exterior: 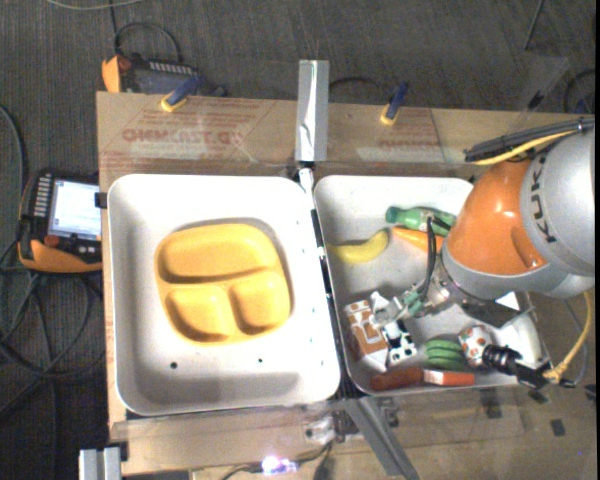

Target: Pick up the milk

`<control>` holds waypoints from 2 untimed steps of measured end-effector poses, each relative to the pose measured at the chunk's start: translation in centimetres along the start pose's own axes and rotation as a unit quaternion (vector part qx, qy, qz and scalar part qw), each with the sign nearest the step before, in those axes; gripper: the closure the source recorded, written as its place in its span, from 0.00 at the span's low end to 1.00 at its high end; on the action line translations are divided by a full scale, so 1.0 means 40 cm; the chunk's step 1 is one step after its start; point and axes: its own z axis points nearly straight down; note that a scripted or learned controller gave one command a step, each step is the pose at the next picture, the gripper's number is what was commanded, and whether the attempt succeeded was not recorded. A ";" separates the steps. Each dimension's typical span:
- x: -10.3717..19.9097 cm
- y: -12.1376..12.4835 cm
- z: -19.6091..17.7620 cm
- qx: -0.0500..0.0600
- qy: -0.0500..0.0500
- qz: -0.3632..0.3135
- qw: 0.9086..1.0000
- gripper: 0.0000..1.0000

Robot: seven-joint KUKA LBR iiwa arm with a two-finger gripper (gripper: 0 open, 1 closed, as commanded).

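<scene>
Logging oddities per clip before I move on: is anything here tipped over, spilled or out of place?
Nothing spilled or broken. The right bin holds a loose jumble: banana, small cartons lying askew near the gripper, and other toy food. The yellow tray sits flat in the left bin, slightly rotated.

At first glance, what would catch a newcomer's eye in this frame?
The yellow divided tray stands out in the left bin. On the right, the arm's orange band looms over the right bin, its gripper low among the clutter: a milk carton, a banana and other toy food.
</scene>
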 end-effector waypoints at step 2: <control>0.177 0.056 -0.186 0.004 0.000 0.105 0.994 0.00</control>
